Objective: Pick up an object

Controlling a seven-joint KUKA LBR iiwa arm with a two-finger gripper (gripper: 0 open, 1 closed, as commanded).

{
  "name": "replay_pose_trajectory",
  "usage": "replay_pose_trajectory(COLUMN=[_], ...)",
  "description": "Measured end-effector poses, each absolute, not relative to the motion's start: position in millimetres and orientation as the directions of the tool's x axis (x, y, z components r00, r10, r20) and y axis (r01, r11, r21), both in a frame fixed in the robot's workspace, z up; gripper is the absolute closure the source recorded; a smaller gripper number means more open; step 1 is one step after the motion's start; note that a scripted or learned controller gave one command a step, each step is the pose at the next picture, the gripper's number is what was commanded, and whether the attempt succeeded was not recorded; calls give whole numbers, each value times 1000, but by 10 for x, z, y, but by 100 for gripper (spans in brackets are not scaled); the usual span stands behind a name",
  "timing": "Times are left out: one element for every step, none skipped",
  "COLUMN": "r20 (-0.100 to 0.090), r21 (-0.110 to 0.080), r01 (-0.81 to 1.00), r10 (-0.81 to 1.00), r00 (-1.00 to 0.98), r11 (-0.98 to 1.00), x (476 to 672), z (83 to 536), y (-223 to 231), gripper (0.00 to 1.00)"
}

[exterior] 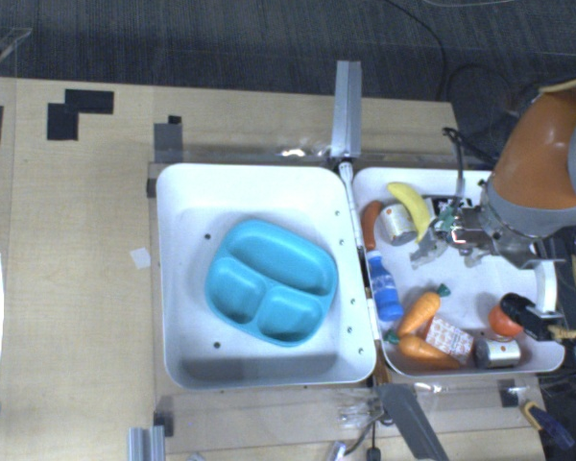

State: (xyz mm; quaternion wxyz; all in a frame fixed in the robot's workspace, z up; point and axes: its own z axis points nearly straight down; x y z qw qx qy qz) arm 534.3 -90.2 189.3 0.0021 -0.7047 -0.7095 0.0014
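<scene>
My gripper hangs over the upper middle of the right bin, its fingers apart and open with nothing between them. Just to its left lie a yellow banana and a silver can; one fingertip is close beside the can. A brown sausage lies along the bin's left wall, with a blue bottle below it. Two orange carrots sit toward the front, beside a red-and-white packet, a dark can and a red tomato.
The left bin holds a blue divided plate. A metal post stands at the back between the two bins. The grey arm with its orange band crosses the right bin's far right corner.
</scene>
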Motion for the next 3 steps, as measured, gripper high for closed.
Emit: replay_pose_trajectory(r20=[-6,-1,-1], r21=[4,-1,1], r01=[984,984,977], r10=[984,984,977], r00=[-176,-179,-213], r11=[176,179,213], x=[4944,4949,4889], z=[976,1040,2728], y=[-1012,-988,-298], gripper=[0,100,100])
